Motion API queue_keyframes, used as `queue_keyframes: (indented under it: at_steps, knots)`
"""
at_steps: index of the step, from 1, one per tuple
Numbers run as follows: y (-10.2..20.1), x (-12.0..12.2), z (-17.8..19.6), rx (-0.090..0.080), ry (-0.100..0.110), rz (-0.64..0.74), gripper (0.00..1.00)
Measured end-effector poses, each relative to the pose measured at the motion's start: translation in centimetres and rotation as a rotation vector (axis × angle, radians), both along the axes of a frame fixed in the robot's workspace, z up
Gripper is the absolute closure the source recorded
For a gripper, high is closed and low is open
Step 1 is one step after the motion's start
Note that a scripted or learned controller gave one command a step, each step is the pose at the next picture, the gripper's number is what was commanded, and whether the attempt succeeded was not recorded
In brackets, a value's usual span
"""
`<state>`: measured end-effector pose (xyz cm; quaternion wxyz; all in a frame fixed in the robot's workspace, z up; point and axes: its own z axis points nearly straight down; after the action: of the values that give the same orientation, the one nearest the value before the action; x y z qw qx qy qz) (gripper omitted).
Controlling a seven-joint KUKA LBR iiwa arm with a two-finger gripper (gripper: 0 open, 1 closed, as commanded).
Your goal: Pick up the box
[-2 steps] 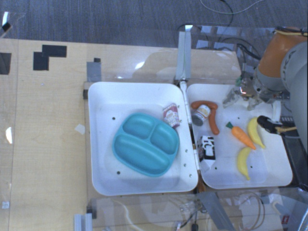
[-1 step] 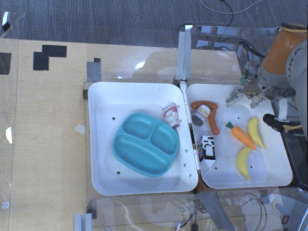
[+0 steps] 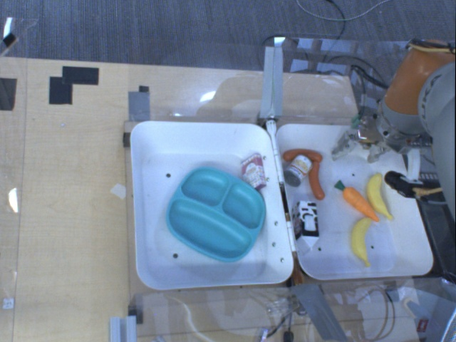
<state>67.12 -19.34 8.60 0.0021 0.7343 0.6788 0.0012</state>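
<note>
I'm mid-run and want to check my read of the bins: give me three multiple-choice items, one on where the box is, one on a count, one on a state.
1. Where does the box lie?
A. on the blue tray
B. at the right bin's left wall
C. outside both bins

2. How many bananas are in the right bin?
A. one
B. two
C. four

3. How does the hand stand to the box?
A. apart from it, over the bin's far edge
B. resting on it
C. lifting it

Key: 1 B, the box sits by the divider. 2 B, one banana beside the carrot, another banana below. 3 A, the hand is far from the box.
</note>
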Motion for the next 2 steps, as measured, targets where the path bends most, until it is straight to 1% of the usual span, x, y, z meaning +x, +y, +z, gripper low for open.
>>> queue_keyframes:
  at_steps: [1,2]
  knots:
    - [0.01,0.0,-0.01,0.0,0.0,0.0,0.0]
    - [0.36,-0.1,0.23,0.002,0.002,-0.117,0.0]
